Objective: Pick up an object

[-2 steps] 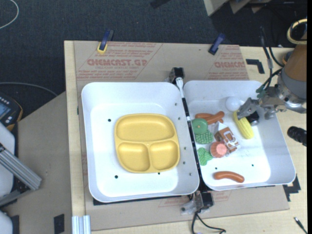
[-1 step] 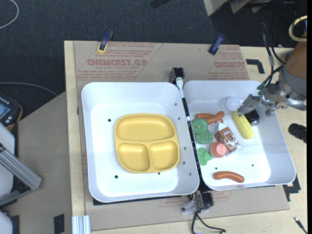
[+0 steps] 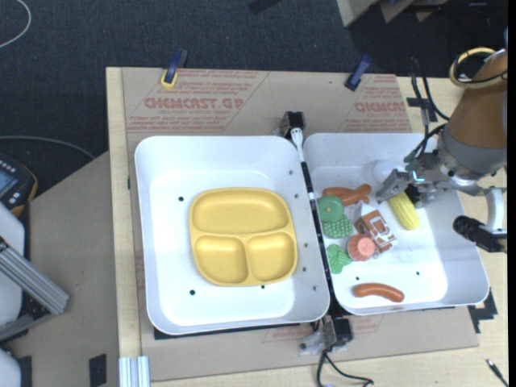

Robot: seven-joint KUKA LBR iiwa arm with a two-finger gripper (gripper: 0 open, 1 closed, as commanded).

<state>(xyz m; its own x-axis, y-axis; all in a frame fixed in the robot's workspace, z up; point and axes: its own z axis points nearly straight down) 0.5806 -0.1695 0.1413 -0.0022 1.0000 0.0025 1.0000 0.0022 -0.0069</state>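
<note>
gripper (image 3: 401,185) hangs low in the right bin (image 3: 459,276), just above the yellow corn (image 3: 404,211), nothing visibly held; i cannot tell how it is set. yellow tray (image 3: 242,236) sits in the left bin (image 3: 161,216).

right bin (image 3: 451,285) centre crowded; left bin (image 3: 161,216) margins free; tray (image 3: 242,236) mid
</note>
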